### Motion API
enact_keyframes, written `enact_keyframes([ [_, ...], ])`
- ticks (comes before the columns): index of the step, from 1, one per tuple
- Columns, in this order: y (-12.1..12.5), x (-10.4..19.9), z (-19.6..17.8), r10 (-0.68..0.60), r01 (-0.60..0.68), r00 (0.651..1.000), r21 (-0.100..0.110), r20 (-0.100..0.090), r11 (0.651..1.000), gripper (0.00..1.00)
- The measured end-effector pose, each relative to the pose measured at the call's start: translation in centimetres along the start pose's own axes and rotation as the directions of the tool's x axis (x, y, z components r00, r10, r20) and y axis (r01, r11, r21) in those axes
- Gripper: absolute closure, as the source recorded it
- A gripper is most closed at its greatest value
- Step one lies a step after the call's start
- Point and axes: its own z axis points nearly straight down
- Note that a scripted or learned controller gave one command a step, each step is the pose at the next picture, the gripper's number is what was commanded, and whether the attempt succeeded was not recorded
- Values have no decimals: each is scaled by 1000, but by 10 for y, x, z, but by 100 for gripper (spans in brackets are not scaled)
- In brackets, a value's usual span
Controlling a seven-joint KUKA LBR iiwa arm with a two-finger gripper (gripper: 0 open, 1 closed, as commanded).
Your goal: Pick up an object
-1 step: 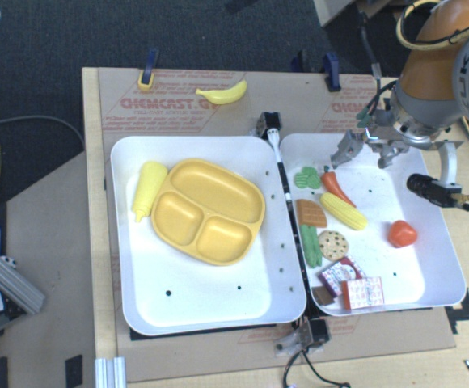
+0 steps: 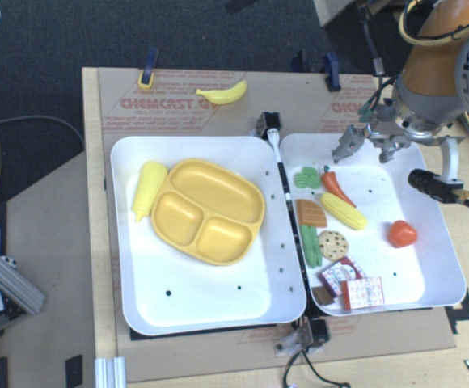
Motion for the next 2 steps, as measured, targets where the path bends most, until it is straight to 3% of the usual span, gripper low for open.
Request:
enact_keyframes([
  [2, -1, -8, 103, 0, 0, 1000, 6, -1, 1000, 0],
])
